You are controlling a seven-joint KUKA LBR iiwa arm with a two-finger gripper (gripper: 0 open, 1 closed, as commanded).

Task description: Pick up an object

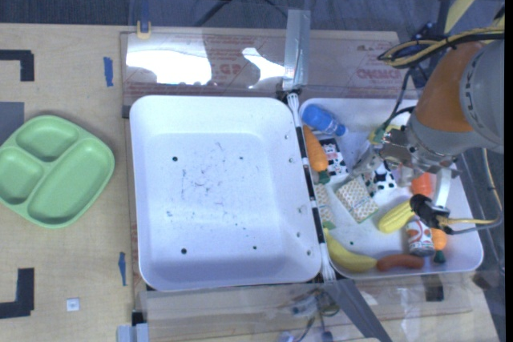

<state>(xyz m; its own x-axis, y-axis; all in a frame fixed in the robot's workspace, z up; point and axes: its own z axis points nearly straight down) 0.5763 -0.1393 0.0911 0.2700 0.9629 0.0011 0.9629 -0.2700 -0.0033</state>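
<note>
My gripper hangs low over the middle of the right bin, below the arm's orange band. It sits just above a black-and-white dotted block and beside a tan waffle-like square. Whether anything is held is hidden by the wrist. Around it lie a blue bottle, an orange carrot, a yellow banana, a short yellow piece, a red sausage and a small can.
The left bin is white with faint scuffs. A green divided plate rests on the bench at far left. Clear panels stand behind both bins. Cables trail along the arm at upper right.
</note>
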